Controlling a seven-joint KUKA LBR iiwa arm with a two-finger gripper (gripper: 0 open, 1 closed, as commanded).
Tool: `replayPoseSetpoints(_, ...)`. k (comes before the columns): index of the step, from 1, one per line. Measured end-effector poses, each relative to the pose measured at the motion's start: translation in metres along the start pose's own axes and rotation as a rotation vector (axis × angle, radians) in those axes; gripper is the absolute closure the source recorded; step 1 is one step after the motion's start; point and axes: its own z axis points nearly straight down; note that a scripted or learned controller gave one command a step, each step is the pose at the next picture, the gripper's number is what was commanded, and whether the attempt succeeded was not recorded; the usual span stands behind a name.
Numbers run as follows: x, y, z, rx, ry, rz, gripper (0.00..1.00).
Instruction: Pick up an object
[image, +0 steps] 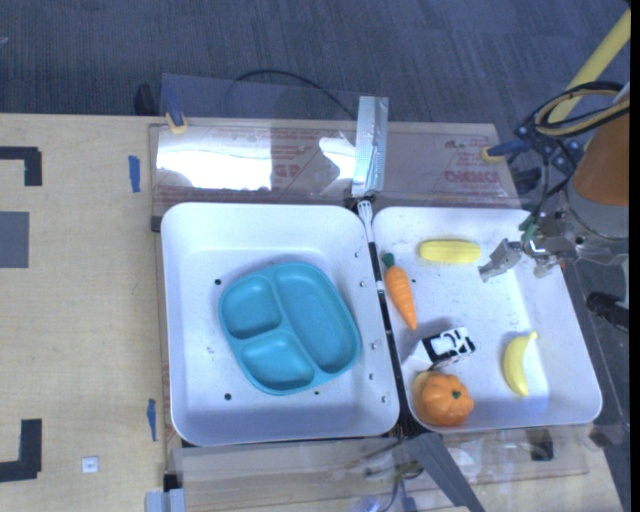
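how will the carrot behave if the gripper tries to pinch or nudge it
The carrot looks like smooth plastic, so probably stiff, light and somewhat slippery. Its round, tapered body lies flat in the right bin, so a nudge would likely roll it in a curve.

Blue tray (290, 327), orange carrot (401, 296), yellow banana (517, 364).

High slanted view over both bins (180, 300)
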Motion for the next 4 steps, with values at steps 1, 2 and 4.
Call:
replayPoseSetpoints(1,-0.034,-0.072,0.03,0.007,0.009,0.077,0.0)
replayPoseSetpoints(2,-0.017,-0.103,0.073,0.001,0.014,0.086,0.0)
replayPoseSetpoints(4,0.08,-0.02,-0.051,-0.008,0.003,-0.058,1.0)
